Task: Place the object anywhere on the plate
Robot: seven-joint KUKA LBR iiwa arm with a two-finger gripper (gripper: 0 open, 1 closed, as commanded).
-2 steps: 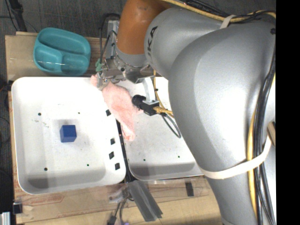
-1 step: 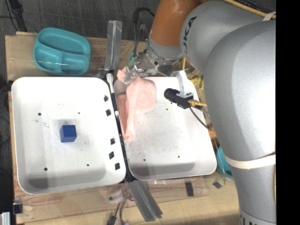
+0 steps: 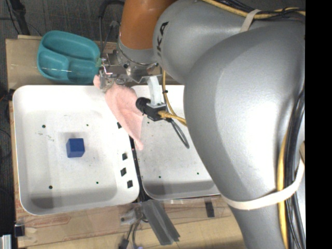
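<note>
Dangling from my gripper (image 3: pixel 106 79) near the upper middle of the frame is a pink cloth (image 3: pixel 126 110), pinched at its top end so that the rest hangs down over the seam between the two white bins. My gripper is closed on that top corner, as far as the bunched fabric there lets me judge. The teal plate (image 3: pixel 67 56), a divided dish, sits at the upper left of the frame on the counter (image 3: pixel 21 48), just beyond the far rim of the left bin (image 3: pixel 31 191) and just beside my gripper. What worries me is the thin hold: only a corner appears caught, so a quick swing toward the plate could let the cloth slip free and land in the left bin or on the ridge between the bins. Because the cloth trails low, its tail might also drag on the bin rim and end up draped half off the plate. Counting what I see: one pink cloth, one teal plate, one blue cube (image 3: pixel 75 147) lying in the left bin well apart from the cloth, and two bins, the right bin (image 3: pixel 171 180) largely under my own arm.
</note>
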